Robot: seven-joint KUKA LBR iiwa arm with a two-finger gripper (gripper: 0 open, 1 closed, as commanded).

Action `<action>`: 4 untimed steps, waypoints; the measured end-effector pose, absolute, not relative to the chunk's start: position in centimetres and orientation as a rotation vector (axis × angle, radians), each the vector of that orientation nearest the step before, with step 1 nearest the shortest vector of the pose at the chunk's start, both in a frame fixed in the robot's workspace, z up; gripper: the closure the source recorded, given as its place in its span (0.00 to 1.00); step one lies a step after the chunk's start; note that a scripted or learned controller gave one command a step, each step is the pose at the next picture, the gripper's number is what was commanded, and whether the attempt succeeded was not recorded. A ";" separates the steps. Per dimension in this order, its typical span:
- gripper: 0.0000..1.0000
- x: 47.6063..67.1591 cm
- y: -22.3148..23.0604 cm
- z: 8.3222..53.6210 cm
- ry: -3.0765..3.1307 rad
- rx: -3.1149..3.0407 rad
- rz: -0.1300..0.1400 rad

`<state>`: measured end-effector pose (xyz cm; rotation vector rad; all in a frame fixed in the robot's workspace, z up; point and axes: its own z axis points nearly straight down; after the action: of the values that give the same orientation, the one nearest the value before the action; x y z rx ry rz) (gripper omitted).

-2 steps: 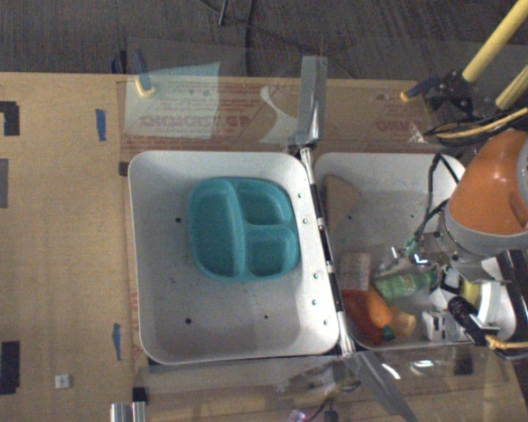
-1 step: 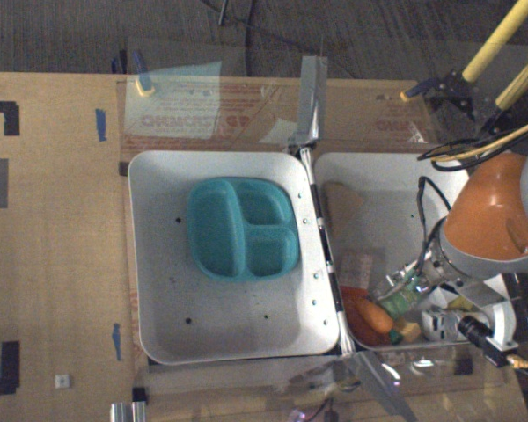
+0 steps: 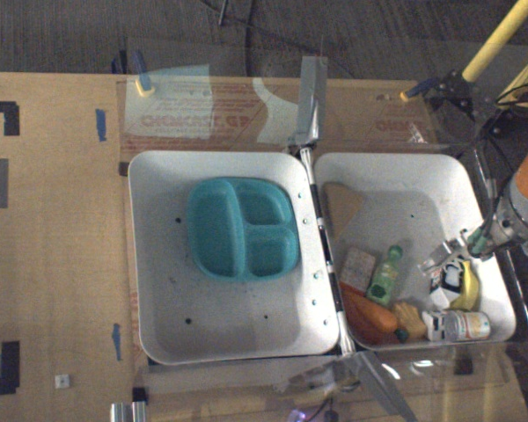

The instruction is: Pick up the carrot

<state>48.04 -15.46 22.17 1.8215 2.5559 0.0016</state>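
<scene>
A teal divided plate (image 3: 244,228) is lying in the left bin (image 3: 150,262) on the tan bench (image 3: 53,236). In the right bin (image 3: 396,178), the carrot (image 3: 370,315) is resting against its left wall. The gripper (image 3: 455,255) is hovering right of the carrot, fingers spread apart over a banana (image 3: 465,288).

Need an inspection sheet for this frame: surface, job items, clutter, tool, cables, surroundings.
Surface: cardboard-covered bench, left bin, right bin.
Job's things: carrot lies at right bin's near-left corner, untouched.
Clutter: teal divided plate in left bin; green bottle, banana, white can in right bin.
Grippers: tool over right bin's right side, near banana.
Cables: black cables on floor.
Surroundings: yellow pole, blue tape.
</scene>
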 end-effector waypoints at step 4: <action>0.00 49.4 -9.6 22.1 2.362 2.070 0.000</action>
<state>49.39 -9.56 22.05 2.0697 2.3620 0.0004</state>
